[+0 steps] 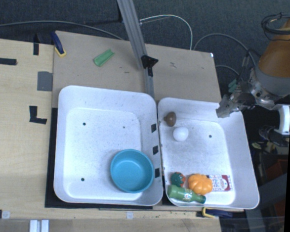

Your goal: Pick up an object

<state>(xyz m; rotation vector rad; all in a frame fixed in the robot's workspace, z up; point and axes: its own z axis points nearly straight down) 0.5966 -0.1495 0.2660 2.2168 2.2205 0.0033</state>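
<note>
The right bin [232, 144] holds a small brown object [170, 119] near its back left corner and a white ball [180, 134] just in front of it. Along its front edge lie a green bottle-shaped toy [185, 194], an orange pumpkin-like toy [199, 183], a small green and red item [177, 179] and a red and white packet [223, 183]. My gripper [225, 108] hangs over the back right rim of this bin, apart from all the objects, with nothing seen between its fingers.
The left bin [86, 109] contains a blue bowl [132, 170] at its front right. A green block [103, 57] lies on the bench behind the bins. A grey pole [134, 25] slants down to the gap between the bins.
</note>
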